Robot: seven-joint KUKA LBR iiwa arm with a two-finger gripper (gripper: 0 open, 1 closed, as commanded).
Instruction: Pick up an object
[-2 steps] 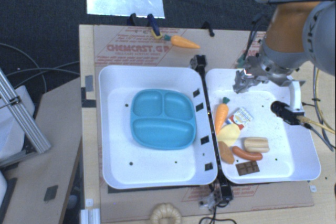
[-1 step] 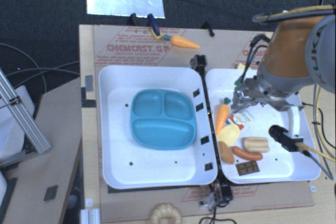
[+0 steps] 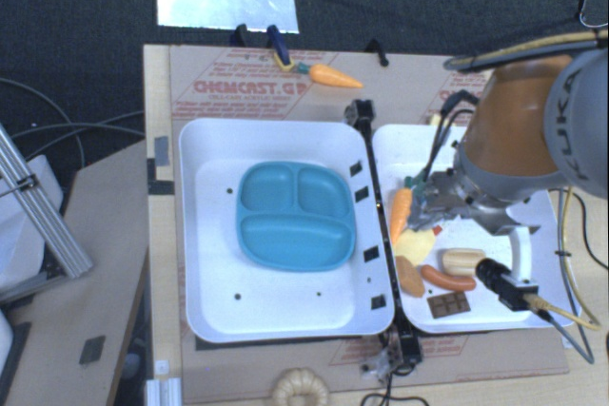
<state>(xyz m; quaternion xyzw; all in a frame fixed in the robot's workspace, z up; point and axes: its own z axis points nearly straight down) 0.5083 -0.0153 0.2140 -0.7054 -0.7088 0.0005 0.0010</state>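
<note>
1. Here is the arm (image 3: 519, 124), grey with its orange band, reaching in from the right and hanging over the right bin (image 3: 495, 323).
2. The gripper (image 3: 425, 209) sits low at the left side of that bin, right beside the toy carrot (image 3: 401, 213) lying along the bin's left wall.
3. Whether the gripper is spread or pressed together, I cannot tell; the wrist and cabling crowd the view, and nothing can be seen pinched there.
4. Down in the right bin the toy food is clustered near the front: a pale yellow piece (image 3: 415, 248) just below the carrot, a brownish nugget-like piece (image 3: 410, 277) in front of that.
5. Next to them, a tan bread roll (image 3: 462, 259) lies just above a reddish sausage (image 3: 448, 279), the two touching or nearly so.
6. A dark brown chocolate square (image 3: 448, 304) rests closest to the front wall, apart from the sausage.
7. Over to the left bin (image 3: 214, 299): a blue divided plate (image 3: 295, 215) lies flat in its middle, three compartments facing up.
8. On the surface (image 3: 400, 90) behind the bins, a second orange carrot (image 3: 331, 76) lies on the printed cardboard, well apart from everything in the bins.
9. At the front edge, below the bins, a pale ring-shaped item (image 3: 301, 387), doughnut-like, sits on the surface.
</note>
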